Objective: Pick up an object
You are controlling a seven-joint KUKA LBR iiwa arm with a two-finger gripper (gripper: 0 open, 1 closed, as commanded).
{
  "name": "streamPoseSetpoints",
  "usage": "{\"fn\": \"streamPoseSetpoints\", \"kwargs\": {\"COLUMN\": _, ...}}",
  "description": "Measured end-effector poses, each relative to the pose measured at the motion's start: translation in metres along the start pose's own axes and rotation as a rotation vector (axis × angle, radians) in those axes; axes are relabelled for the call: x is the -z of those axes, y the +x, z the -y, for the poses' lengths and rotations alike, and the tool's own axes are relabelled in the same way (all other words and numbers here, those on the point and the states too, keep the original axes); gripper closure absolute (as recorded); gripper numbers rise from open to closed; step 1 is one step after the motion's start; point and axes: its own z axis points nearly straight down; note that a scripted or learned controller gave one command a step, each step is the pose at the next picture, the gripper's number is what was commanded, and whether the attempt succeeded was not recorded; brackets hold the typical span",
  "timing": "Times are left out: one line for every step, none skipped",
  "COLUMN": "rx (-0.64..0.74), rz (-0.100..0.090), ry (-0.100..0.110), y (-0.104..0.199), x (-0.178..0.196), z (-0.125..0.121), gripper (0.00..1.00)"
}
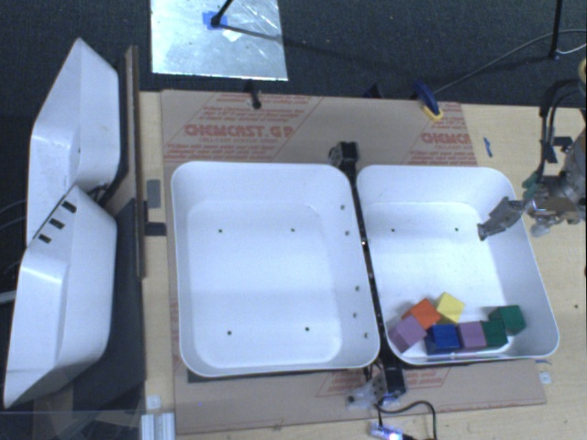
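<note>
Could well miss: gripper (pixel 498 218), jaw state impossible to tell, hangs at three o'clock over the right bin (pixel 532 273), well apart from the packed blocks (pixel 456 324) at five o'clock against the near wall, where wall and neighbours may block a clean grasp.

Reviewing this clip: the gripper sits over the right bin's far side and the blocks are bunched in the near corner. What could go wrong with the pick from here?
1. The blocks touch one another: the orange block, yellow block and blue block leave little room for fingers, so a grasp may jam or push neighbours.
2. The green block lies against the right bin wall, which could block a finger.
3. The gripper is far from the pile and could close on nothing.
</note>
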Motion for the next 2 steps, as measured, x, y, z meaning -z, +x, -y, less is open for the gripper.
{"fn": "streamPoseSetpoints", "kwargs": {"rx": 0.001, "rz": 0.001, "ry": -0.004, "y": 0.0, "x": 0.002, "z": -0.001, "gripper": 0.0}}
{"fn": "streamPoseSetpoints", "kwargs": {"rx": 0.0, "rz": 0.0, "ry": 0.0, "y": 0.0, "x": -0.044, "z": 0.007, "gripper": 0.0}}
